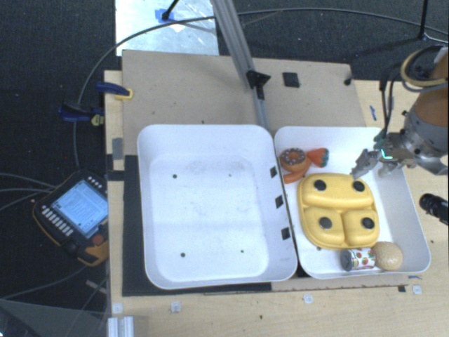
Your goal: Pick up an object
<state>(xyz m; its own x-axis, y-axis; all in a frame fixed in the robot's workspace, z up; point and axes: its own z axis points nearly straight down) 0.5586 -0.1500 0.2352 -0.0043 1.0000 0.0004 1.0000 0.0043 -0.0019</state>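
Gripper (pixel 365 164) over right bin (pixel 414 223), beside yellow tray (pixel 338 209); finger spacing unclear, arm cropped.

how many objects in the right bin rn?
5: yellow tray mid-bin, donut and orange piece at its far-left corner, small can and tan ball at the near edge. More may hide beneath the tray.

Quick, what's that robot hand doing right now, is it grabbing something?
Hand: above the right bin, beside the yellow tray; open or closed cannot be told, nothing seen held.
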